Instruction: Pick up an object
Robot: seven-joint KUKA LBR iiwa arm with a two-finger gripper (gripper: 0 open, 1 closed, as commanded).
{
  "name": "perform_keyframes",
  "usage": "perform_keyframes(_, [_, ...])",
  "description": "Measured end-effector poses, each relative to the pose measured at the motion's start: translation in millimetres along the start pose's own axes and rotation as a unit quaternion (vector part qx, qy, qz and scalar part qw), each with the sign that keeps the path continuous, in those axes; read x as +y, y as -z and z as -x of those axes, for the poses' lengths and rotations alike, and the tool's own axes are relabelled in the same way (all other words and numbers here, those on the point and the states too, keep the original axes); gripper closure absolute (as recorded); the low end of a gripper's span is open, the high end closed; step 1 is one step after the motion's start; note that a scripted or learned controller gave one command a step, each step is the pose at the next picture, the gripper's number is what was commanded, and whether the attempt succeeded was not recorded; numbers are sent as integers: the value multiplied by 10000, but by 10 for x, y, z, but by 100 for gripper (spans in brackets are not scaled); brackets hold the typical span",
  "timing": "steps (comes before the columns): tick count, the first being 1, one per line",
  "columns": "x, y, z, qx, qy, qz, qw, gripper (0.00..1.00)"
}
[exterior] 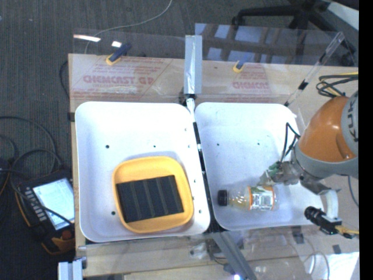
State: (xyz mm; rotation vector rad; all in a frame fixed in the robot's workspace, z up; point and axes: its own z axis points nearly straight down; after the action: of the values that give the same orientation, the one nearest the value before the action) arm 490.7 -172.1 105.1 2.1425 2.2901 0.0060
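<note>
Bench [134, 80]: we see a pale board under a clear sheet, bearing both bins side by side, with red lettering along its far strip.
Left bin [99, 133]: we find it white and shallow, with a few small dark holes in its floor.
Right bin [245, 133]: we find it the same shape, touching the left bin along the middle seam; its floor is bare toward the far side.
Arm [332, 139]: we see it come in from the right, its orange band rounded and bulky over the right bin's right edge, grey casing below it, black cables looping off the top.
Yellow tray [152, 194]: we see it lying flat in the near half of the left bin, rounded corners, with a dark ribbed panel in its middle.
Bottle [247, 198]: this is the thing we would pick; it lies on its side near the front wall of the right bin, black cap pointing left, label toward the right end.
Gripper [280, 172]: we place it low over the right bin, just beside and above the bottle's right end.
Jaws: we cannot tell whether they are spread or pressed together; the wrist hides them.
</note>
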Motion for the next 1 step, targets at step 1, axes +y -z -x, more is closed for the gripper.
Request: perform_keyframes(1, [346,-125,-358,-31,235,46,9997,0])
